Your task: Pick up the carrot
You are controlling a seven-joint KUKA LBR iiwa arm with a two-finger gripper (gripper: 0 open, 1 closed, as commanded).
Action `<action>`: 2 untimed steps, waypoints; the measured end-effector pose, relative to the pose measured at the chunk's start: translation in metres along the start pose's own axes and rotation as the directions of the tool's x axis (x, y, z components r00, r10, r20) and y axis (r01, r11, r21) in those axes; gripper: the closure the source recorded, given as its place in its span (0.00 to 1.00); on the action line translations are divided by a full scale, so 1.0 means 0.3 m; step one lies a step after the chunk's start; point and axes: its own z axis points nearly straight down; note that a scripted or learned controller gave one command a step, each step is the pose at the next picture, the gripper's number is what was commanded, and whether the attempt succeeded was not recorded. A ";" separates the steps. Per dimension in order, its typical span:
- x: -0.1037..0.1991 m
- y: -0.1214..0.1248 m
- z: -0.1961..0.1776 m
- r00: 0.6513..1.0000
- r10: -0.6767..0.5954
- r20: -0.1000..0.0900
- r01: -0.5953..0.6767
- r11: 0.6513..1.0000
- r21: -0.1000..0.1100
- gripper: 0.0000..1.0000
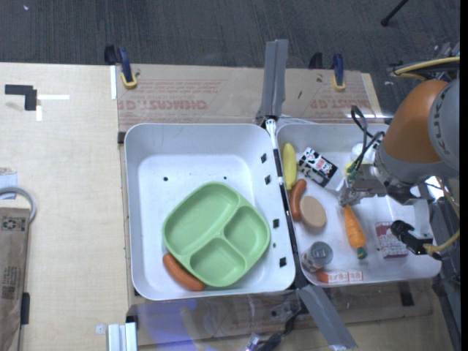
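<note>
The gripper (pixel 354 198) hangs right over the top end of the carrot (pixel 355 229) in the right bin (pixel 409 270).

The carrot lies flat on the bin floor, orange end up toward the arm and green tip pointing down; the gripper is at the carrot's top end, but I cannot tell how wide it is or if it has hold of anything; left of the carrot sits a round tan cookie (pixel 314 213) touching a red sausage (pixel 296 197); below and left of the carrot is a small grey can (pixel 319 254); right of the carrot is a small red and white packet (pixel 391 240); to do this step well, I think the arm should come straight down on the fat middle of the carrot, squeeze across its thin sides, and stay away from the cookie.
</note>
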 end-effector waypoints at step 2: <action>0.136 0.002 -0.277 0.977 -0.213 0.002 0.213 0.977 -0.003 0.00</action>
